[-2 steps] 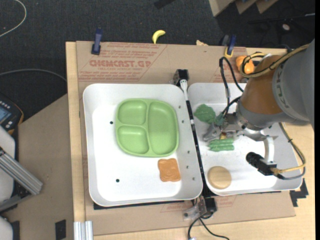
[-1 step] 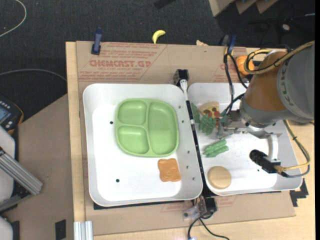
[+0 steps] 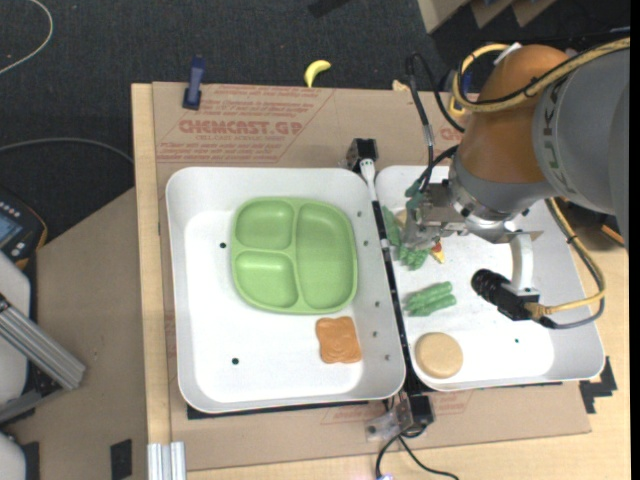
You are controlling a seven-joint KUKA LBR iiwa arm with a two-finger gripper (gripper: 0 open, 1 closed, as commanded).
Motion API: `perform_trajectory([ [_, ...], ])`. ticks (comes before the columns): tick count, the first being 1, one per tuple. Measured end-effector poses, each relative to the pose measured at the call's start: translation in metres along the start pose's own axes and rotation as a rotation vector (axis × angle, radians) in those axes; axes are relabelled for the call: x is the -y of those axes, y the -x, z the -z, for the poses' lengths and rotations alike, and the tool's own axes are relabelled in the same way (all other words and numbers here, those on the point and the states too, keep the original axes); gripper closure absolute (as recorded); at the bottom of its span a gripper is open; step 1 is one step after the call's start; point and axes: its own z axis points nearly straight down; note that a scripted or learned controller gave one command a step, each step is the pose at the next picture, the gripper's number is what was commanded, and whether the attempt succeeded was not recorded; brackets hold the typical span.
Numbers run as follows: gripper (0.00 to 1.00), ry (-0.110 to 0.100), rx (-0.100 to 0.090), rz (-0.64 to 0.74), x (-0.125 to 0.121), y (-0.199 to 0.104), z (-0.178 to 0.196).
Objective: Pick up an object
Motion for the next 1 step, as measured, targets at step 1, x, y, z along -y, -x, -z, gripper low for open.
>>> perform_trajectory([
  [1, 1.00, 0.010, 0.002, -0.006, 0.0328, -0.0118, 0.1901],
])
